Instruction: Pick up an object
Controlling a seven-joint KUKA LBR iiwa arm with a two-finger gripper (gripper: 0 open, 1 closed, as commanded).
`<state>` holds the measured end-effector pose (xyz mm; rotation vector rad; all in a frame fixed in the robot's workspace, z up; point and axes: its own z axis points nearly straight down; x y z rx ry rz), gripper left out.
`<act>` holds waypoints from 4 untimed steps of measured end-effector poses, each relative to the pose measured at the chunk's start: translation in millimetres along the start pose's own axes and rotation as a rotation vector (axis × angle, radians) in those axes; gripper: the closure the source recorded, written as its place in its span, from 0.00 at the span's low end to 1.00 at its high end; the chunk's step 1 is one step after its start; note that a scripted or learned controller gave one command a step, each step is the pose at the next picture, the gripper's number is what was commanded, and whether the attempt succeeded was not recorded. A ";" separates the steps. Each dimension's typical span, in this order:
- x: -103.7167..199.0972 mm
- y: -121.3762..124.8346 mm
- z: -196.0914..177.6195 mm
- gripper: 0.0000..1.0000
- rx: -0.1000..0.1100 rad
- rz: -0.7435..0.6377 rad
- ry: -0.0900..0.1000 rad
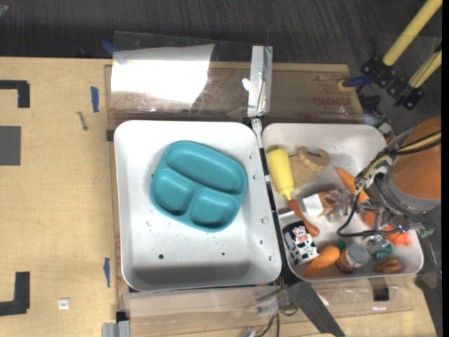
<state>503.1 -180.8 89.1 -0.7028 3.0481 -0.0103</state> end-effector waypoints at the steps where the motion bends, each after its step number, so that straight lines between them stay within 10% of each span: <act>1: -37.1 46.0 -1.0 0.00 0.001 -0.123 0.000; 2: -111.7 -27.2 -62.4 0.00 -0.004 -0.180 0.000; 4: -90.6 -11.7 1.4 0.00 -0.006 -0.153 0.002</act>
